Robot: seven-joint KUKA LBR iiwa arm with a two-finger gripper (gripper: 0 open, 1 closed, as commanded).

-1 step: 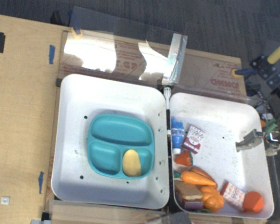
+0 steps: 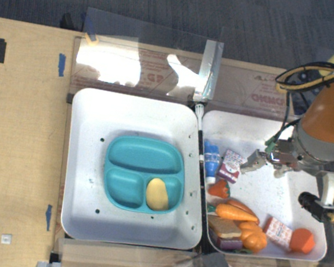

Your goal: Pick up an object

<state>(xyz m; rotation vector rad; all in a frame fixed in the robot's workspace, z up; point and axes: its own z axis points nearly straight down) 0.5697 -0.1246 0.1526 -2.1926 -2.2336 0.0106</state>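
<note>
Bare white floor of the right bin (image 2: pixel 273 197) surrounds the open, empty gripper (image 2: pixel 267 164), toys (image 2: pixel 237 226) lining its left edge.

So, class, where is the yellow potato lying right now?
The yellow potato lies in the lower right compartment of the teal tray, inside the left bin of the camera view.
</note>
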